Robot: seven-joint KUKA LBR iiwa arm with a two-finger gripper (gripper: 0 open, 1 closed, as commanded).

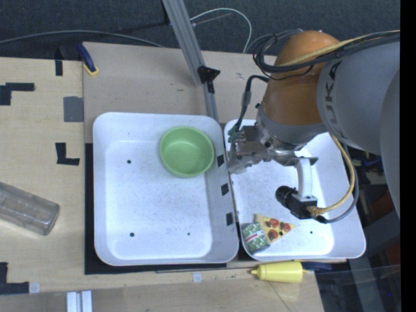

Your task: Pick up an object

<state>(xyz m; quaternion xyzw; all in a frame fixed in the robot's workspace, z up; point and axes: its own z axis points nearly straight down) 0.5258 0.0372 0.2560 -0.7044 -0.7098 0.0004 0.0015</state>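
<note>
Fingers (242, 153) of the grey arm sit low over the upper-left corner of the right-hand shallow white plastic bin (338, 239), right by the divider between the two bins. Honestly can't tell if they're released or clenched, the metal bits blur together from this angle, and nothing shows up between them.

Stuff relative to the fingers: the round light-green plastic bowl (187, 151) is just beside them on the far side of the divider, upright in the left-hand shallow white plastic bin (130, 233), up in that bin's top right part. Toy pizza slice with red toppings (275, 227) lies well below the fingers, near the front of the right bin, and the small green packet-looking thing (254, 236) is touching it on its left. Black cylindrical fitting with a yellow cable (294, 201) hangs off the arm, down and to the right of the fingers.

Yellow plastic squeeze bottle (281, 272) lies on the wooden table (39, 122) outside the bins, below the pizza. Clear plastic tumbler (26, 208) lies on its side well off to the left.
</note>
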